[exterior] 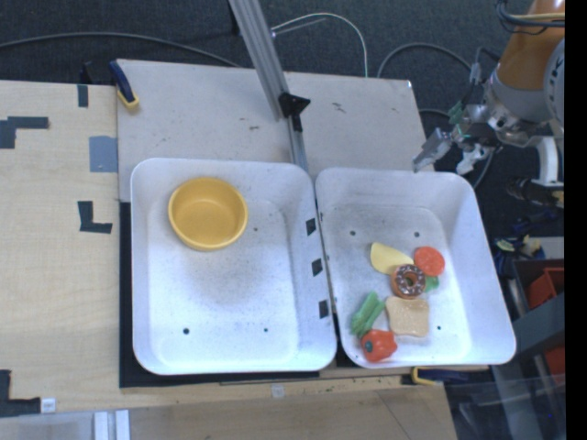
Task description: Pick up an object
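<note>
So the setup is a light wood bench (50,273) with some dark tape marks on it, and a grey board (211,108) laid on top toward the back. Behind that it's dark carpet-looking floor with a few cables snaking around. A slanted metal pole (261,44) comes down to the spot where the two bins meet.

Two shallow white bins side by side, touching along the middle. The left bin (220,337) has a yellow bowl (207,212) sitting upright in its back left part — nothing else I can make out in there.

The right bin (459,246) has the toy food, all bunched together toward the front: a yellow banana-ish piece (388,257), a red tomato (429,261) just beside it, a chocolate donut (408,281) touching both, a slice of toast (408,317) in front of the donut, a green bean pod (367,313) to its left, and a red pepper (378,344) near the front wall.

The gripper (440,149) is up past the back edge of the right bin, well apart from the food. Its fingers look spread apart — nothing between them.
</note>
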You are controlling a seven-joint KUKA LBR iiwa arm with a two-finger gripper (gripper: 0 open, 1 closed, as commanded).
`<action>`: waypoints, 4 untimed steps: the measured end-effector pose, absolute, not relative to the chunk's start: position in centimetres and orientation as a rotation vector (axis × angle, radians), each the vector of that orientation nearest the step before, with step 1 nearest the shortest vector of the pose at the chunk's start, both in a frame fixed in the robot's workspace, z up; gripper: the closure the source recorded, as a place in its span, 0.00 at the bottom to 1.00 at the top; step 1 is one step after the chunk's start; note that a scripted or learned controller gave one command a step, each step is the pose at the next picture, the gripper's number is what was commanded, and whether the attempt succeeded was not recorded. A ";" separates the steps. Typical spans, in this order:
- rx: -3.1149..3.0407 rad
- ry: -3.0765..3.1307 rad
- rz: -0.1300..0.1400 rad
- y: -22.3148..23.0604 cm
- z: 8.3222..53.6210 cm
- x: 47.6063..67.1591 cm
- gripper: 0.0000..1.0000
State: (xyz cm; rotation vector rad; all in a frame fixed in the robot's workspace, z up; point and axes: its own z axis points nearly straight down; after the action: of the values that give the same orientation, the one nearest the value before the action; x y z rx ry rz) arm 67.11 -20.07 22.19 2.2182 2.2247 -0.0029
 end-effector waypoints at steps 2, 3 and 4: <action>2.222 2.229 -0.008 -19.6 15.7 67.0 0.00; 2.222 2.226 -0.007 -20.5 10.5 67.0 0.00; 2.222 2.227 -0.009 -20.5 9.5 67.2 0.00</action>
State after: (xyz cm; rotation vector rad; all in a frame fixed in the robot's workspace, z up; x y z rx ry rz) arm 67.15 -20.47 9.51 2.2224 2.2265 -0.0094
